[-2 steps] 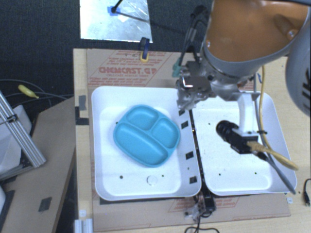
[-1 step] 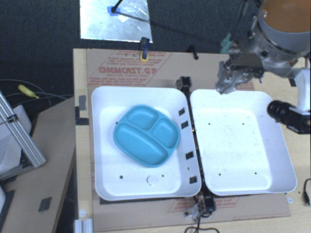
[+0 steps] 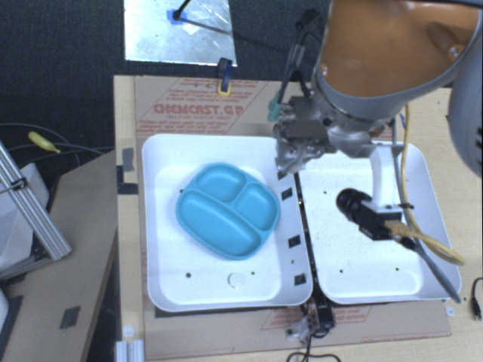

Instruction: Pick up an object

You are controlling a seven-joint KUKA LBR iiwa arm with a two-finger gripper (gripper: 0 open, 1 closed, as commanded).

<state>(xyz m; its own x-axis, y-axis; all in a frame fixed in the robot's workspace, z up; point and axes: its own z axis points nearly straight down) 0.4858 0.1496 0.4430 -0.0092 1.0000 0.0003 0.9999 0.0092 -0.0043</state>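
Observation:
A light blue divided plate (image 3: 226,210) lies flat in the middle of the left bin (image 3: 162,277), its three compartments facing up. My gripper (image 3: 289,163) hangs over the back end of the wall between the two bins, just right of and behind the plate's far right rim. I see nothing held in it. The arm's large orange and grey body hides the back of the right bin (image 3: 377,281).
The bins rest on a cardboard sheet (image 3: 196,100) atop the bench. A small pale disc (image 3: 236,280) sits near the left bin's front wall. A metal frame (image 3: 30,210) stands off the bench at the left.

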